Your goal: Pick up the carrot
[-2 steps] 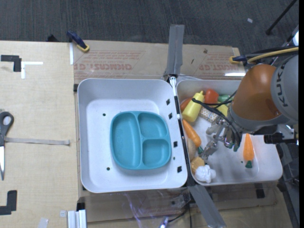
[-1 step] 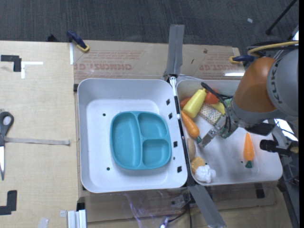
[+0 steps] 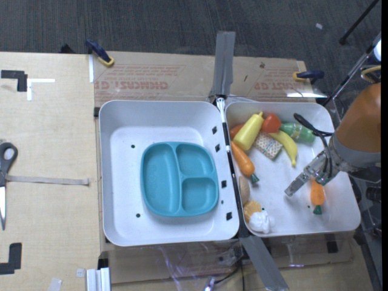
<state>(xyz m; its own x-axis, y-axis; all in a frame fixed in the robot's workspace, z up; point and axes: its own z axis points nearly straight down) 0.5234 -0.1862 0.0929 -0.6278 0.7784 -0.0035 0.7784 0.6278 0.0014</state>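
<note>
I see the gripper low in the right bin, fingers reaching toward the bin's middle; I can't tell if they're spread or pressed together (too blurred). One carrot lies just beside the gripper on its right, near that bin's right wall. A second carrot sits against the bin's left wall. Also in that bin: yellow mustard bottle, banana, tomato, cracker. Blue divided plate sits in the left bin.
</note>
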